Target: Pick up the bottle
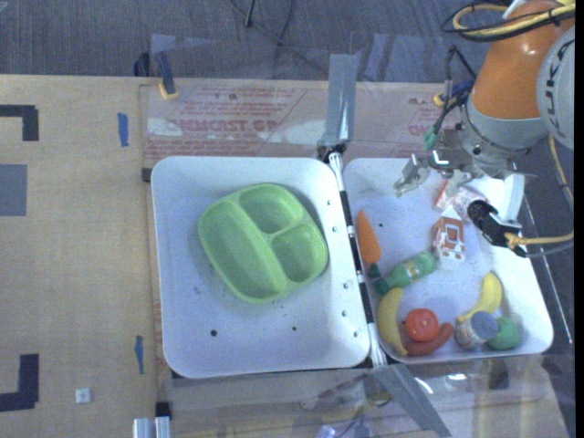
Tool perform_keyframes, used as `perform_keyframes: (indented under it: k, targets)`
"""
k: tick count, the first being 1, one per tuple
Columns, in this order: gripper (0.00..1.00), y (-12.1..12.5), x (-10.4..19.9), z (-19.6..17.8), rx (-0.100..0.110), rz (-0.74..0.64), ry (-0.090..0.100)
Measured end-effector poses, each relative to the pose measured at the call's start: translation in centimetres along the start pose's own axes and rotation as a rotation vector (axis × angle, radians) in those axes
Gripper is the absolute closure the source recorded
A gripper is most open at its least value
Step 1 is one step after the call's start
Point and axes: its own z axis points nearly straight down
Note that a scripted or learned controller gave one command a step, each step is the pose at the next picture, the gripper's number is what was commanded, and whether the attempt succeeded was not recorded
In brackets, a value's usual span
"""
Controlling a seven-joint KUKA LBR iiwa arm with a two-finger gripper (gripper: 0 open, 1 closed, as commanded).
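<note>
Bins sit side by side on the worktop [73, 245]: the left bin [182, 336] carries a green divided plate [263, 241], while the right bin [534, 322] holds the rest of the things. The bottle [411, 269], green with a lighter cap end, lies on its side near the middle of the right bin, just below an orange carrot [367, 236] that runs along the bin's left wall. A yellow banana [390, 318] curves below the bottle, touching a red tomato-like piece [422, 327]. A second banana [490, 293] lies near the right wall, beside a small grey and green cluster [488, 331]. A small orange and white carton [448, 237] lies just right of the bottle. The tool [438, 176] hangs over the upper part of the right bin, well apart from the bottle; whether its fingers are spread or pressed together cannot be told from this view
</note>
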Motion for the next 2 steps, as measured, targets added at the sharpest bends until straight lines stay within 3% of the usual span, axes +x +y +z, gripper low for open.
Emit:
perform_keyframes:
  k: [1, 2]
  targets:
    - [0.0, -3.4, -1.8, 11.9, -0.01, 0.249, 0.001]
    - [0.0, -5.7, -3.4, 11.9, -0.009, 0.607, 0.003]
